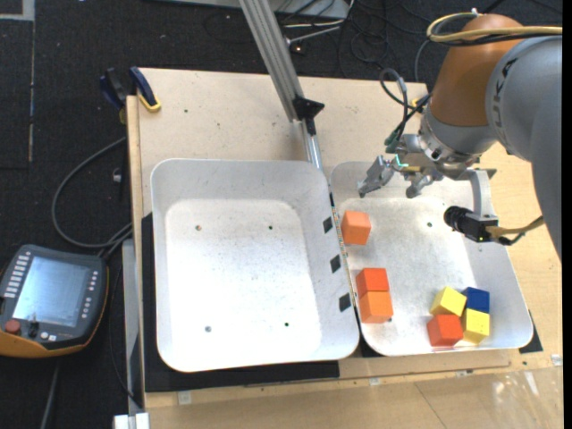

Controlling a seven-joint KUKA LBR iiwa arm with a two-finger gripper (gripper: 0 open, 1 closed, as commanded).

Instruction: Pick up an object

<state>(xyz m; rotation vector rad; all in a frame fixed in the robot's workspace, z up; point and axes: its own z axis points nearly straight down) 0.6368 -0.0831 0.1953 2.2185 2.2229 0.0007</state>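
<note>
A small orange foam cube [356, 227] lies in the right shallow white plastic bin [420, 239], near its left wall, just below and left of the tool [398, 180]. The tool hangs above the bin's upper end, its two fingers spread apart with nothing between them, apart from the cube.

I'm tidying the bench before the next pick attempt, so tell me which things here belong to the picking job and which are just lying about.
Part of the job:
- gripper
- lone orange block
- orange pair
- corner cluster of blocks
- right bin

Lying about:
- left bin
- handheld control pad
- clamp
- metal pole
</note>
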